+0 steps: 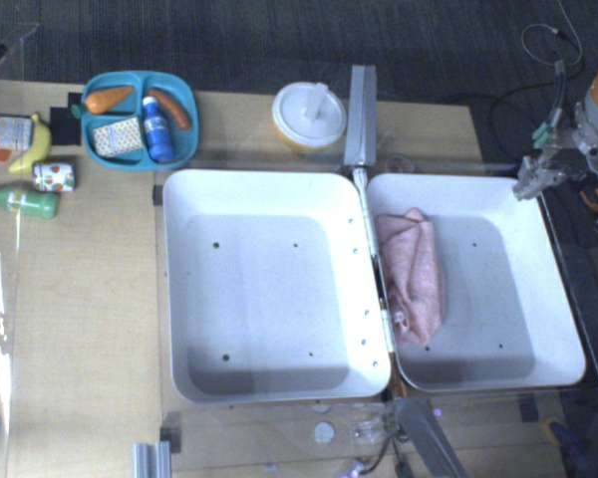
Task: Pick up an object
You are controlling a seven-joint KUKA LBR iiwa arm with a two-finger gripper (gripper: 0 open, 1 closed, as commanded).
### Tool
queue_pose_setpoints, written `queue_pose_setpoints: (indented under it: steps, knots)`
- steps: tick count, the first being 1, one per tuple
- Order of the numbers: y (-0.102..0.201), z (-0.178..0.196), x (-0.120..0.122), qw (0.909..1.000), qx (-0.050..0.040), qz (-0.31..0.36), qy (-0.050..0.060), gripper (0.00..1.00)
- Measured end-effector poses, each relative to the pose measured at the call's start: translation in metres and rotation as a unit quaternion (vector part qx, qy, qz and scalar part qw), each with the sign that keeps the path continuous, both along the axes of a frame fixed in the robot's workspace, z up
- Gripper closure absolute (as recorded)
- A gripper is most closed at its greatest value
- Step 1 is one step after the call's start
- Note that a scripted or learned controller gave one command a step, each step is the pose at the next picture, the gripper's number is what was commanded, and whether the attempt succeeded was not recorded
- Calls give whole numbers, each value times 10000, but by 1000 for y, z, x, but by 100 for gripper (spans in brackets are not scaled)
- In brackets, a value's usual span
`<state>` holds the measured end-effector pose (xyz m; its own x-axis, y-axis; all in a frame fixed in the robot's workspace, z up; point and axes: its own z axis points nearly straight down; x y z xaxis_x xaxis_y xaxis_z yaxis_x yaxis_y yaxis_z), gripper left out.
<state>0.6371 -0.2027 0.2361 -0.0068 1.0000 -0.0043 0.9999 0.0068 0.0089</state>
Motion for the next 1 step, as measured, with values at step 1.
queue_pose_setpoints:
  steps: [1]
  knots:
    - [0, 0, 0, 10000, 0, 3, 1, 0]
